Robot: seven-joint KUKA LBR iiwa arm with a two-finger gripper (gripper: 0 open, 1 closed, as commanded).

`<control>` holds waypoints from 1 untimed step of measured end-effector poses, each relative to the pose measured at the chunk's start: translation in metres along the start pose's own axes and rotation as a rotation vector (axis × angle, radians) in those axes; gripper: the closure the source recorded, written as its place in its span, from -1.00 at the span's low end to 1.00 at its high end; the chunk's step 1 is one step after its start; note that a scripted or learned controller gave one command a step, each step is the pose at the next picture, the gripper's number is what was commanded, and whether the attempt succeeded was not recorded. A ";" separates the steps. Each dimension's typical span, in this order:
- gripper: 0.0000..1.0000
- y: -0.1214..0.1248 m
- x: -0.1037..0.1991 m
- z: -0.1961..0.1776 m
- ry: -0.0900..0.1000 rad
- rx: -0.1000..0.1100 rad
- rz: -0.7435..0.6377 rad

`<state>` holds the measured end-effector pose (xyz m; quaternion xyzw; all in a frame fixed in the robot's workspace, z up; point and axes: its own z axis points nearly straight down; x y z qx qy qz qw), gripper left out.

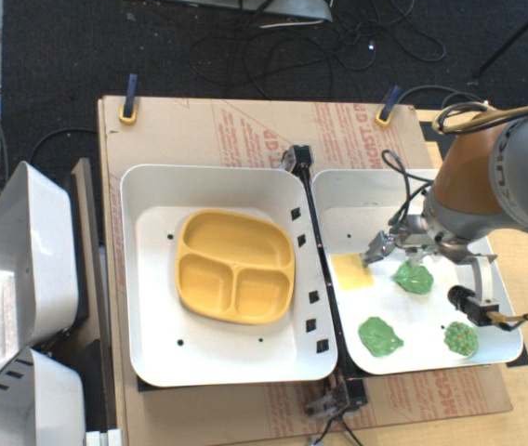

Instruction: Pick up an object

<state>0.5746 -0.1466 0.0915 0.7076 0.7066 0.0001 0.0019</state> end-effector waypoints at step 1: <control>1.00 0.001 0.000 -0.012 -0.001 -0.003 0.001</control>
